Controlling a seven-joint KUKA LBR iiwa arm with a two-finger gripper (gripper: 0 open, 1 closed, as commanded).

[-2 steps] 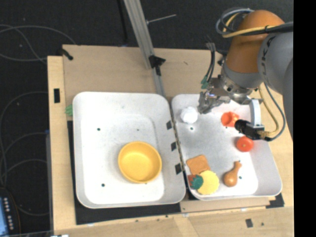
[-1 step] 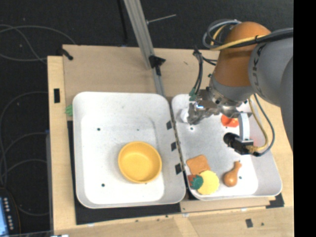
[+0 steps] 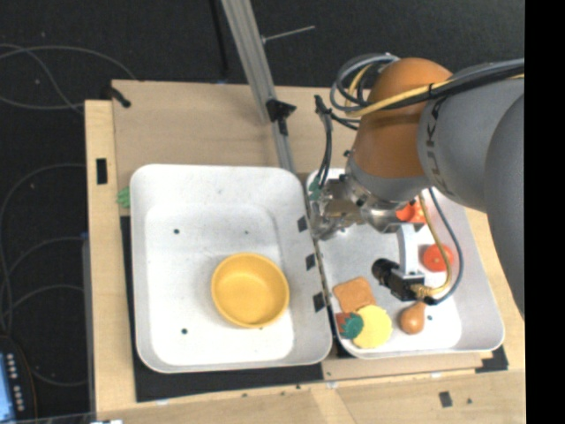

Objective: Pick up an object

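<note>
Orange wrist band [image 3: 397,117] is hiding much of your right bin [image 3: 472,325]; arm is reaching down, gripper [image 3: 328,217] state unreadable.

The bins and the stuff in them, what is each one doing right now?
Yellow bowl: upright in the left bin.
Orange block: lying flat in the right bin.
Yellow ball: resting beside the block.
Hand: low over the right bin's left edge.
</note>
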